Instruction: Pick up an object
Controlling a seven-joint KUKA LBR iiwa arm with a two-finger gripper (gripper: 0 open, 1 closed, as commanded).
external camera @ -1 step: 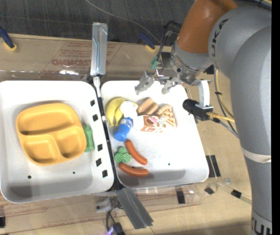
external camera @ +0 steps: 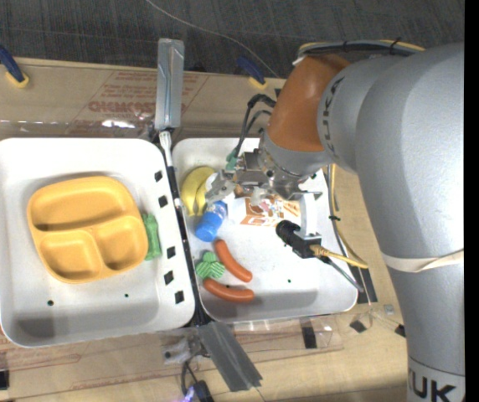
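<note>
Grey arm (external camera: 407, 157) hogs the right side, orange band and all, reaching down into the right bin (external camera: 306, 296). Floor behind everything is dark carpet (external camera: 72, 15), and the bench (external camera: 80, 90) is topped with brown cardboard, with a blue clamp (external camera: 12, 64) on its far edge. The two white bins touch along the middle. The left bin (external camera: 5, 308) has a big yellow divided tray (external camera: 84, 224) with a small green thing (external camera: 151, 234) tucked against its right side.

All the little stuff sits in the right bin. The gripper (external camera: 238, 178) hangs low over the far left part, right beside the banana (external camera: 193, 189) and just above the blue bottle (external camera: 212, 223). Honestly can't tell if it's clamped on anything or let go, too cluttered there. An orange-and-white packet (external camera: 260, 212) lies under the wrist. Nearer the front edge are a carrot (external camera: 233, 266) with a green top and a reddish sausage (external camera: 229, 291), both apart from the gripper.
</note>
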